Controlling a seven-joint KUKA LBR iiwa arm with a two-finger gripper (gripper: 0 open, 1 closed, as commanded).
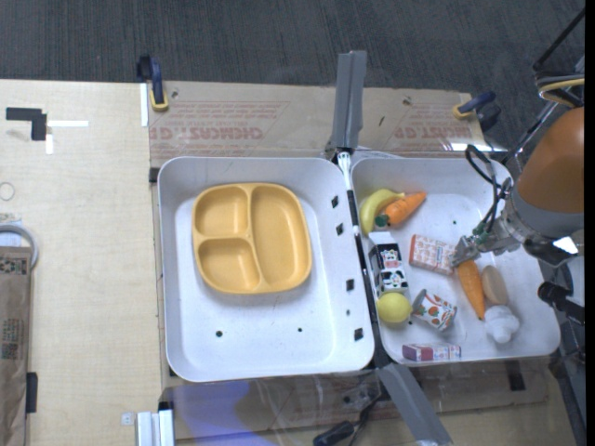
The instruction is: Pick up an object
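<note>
My gripper (470,246) hangs low over the right bin (535,349), near its right side. It is just above the top end of a large orange carrot (471,291) and right beside a red and white carton (431,253). Nothing is visibly held in it. Also in that bin lie a banana (374,208), a small carrot (405,208), a cow-patterned box (389,268), a lemon (393,308), a small strawberry carton (435,311), a flat pink box (430,351), a beige piece (495,285) and a white lump (502,324).
The left bin (186,333) holds a yellow divided plate (251,238). A grey divider bar (350,100) runs down between the bins. The arm's orange band (558,161) stands over the right bin's right edge. Cables and clamps sit at the back right.
</note>
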